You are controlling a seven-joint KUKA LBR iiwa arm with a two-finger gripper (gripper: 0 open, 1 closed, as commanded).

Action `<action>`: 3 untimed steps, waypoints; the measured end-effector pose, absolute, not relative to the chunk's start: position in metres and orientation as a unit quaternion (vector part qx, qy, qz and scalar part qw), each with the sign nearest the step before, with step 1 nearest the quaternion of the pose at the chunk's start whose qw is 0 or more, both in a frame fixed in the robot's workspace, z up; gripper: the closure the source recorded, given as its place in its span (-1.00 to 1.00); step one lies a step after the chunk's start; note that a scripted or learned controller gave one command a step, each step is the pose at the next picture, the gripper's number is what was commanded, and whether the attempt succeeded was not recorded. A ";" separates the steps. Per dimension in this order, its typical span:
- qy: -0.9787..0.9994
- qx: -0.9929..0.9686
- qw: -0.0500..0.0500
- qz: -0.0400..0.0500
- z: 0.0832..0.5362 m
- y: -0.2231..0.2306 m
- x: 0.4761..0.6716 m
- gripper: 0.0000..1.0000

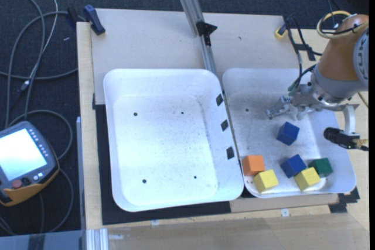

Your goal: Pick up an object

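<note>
Cubes crowd the near edge of the right white bin (246, 91): an orange cube (253, 164), two yellow cubes (265, 180), a green cube (321, 167), a dark blue cube (292, 165). Farther in, a lone blue wooden cube (287, 133) sits tilted, untouched. Just beyond it hovers the gripper (282, 109), fingers spread, holding nothing. Judging so, approach is under way; next comes centring over that cube and descending.

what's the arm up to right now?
The KUKA arm reaches in over the right bin, its gripper hanging just above a lone blue cube. Nothing is visibly gripped. Five more cubes, orange, two yellow, blue and green, sit along that bin's near edge.
</note>
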State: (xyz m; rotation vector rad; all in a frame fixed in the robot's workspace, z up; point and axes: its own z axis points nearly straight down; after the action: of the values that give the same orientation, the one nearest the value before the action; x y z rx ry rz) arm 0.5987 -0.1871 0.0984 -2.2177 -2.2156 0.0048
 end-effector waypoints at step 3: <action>-0.707 -0.707 0.000 -0.001 0.110 -0.095 0.509 1.00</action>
State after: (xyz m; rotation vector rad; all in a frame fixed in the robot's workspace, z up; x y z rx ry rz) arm 0.5093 -0.0951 0.1102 -2.2212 -2.2216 -0.0039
